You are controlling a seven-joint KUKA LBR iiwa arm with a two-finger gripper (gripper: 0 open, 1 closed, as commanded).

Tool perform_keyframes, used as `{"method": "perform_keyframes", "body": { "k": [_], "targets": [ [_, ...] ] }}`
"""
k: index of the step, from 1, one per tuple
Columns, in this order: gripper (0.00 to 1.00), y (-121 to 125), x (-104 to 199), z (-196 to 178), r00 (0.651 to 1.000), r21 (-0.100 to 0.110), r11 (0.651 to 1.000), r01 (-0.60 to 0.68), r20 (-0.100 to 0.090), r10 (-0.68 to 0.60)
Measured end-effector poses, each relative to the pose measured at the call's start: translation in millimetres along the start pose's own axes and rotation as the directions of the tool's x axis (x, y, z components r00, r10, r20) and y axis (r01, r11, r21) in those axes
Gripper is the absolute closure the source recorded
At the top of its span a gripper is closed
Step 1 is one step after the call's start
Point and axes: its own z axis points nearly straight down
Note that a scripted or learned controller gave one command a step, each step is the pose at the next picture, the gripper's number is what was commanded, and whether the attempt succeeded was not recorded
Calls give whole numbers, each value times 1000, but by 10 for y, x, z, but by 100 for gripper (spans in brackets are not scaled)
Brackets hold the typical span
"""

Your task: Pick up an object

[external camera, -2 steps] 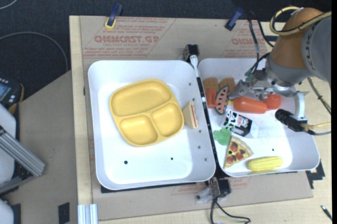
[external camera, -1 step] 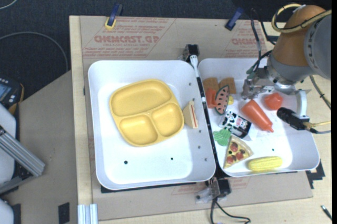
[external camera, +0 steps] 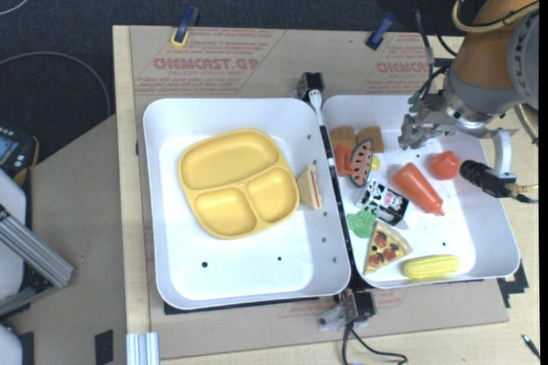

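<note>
— Where is the gripper [external camera: 414, 134]?
— Above the right bin [external camera: 490, 245]; the jaws' state cannot be told.
— And the toys?
— The tomato [external camera: 443, 164] lies just beside it (not between), the carrot [external camera: 419, 187] below.

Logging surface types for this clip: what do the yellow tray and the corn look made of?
Yellow tray: likely moulded plastic, smooth and matte, with rounded compartment walls and even colour. Corn: probably toy plastic or rubber, slightly glossy, with a soft highlight along its top; too small to tell more.
</note>
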Motion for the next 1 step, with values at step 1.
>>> {"method": "perform_keyframes", "body": {
  "k": [1],
  "targets": [
    [100, 60, 14, -644, 1000, -2, 1000, 0, 1, 0]
  ]
}}
